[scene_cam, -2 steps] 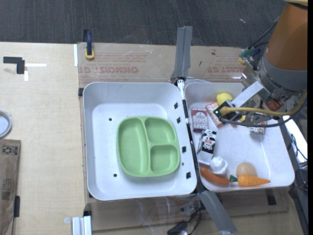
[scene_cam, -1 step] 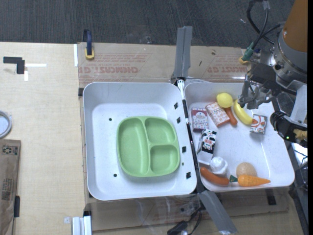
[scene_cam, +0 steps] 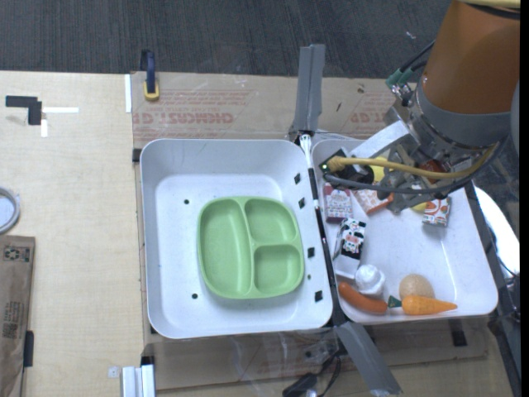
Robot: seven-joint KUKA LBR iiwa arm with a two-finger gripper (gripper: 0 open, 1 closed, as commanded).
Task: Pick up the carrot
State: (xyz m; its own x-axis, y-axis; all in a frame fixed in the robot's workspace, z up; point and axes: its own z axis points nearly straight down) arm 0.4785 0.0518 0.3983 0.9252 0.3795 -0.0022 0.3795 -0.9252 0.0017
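We see slim orange tapered carrot [scene_cam: 428, 306] at 5 o'clock of right white bin [scene_cam: 463, 259] | grey-orange arm's gripper [scene_cam: 411, 190] at 12 o'clock | grip unclear to us

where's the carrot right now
The carrot lies in the right bin, at its near right corner, just below a beige egg-like ball and right of a white bottle.
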